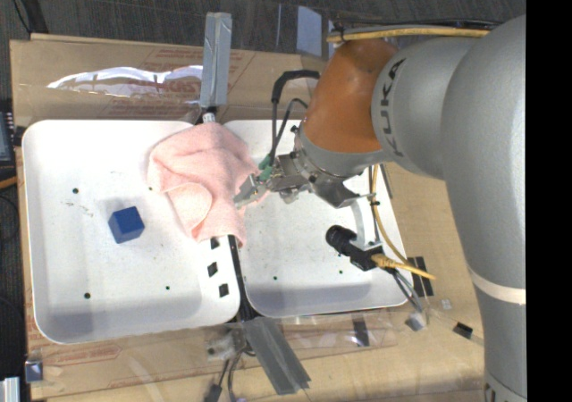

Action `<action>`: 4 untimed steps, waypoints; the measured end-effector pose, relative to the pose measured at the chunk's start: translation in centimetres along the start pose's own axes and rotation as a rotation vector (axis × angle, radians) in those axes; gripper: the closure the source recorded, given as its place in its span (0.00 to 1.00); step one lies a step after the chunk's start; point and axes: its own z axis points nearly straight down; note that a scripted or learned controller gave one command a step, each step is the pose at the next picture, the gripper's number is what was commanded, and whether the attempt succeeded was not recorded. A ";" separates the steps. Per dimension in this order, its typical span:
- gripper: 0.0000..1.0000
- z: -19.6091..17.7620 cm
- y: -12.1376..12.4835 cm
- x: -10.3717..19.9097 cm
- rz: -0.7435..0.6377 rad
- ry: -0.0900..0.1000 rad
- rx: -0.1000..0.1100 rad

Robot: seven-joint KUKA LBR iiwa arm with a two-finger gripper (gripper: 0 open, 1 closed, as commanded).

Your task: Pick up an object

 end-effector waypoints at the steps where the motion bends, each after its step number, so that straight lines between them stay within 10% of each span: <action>1: 0.00 0.0 0.0 0.0 0.001 0.000 -0.001; 4: 0.00 9.8 6.6 -8.1 -0.292 -0.002 -0.005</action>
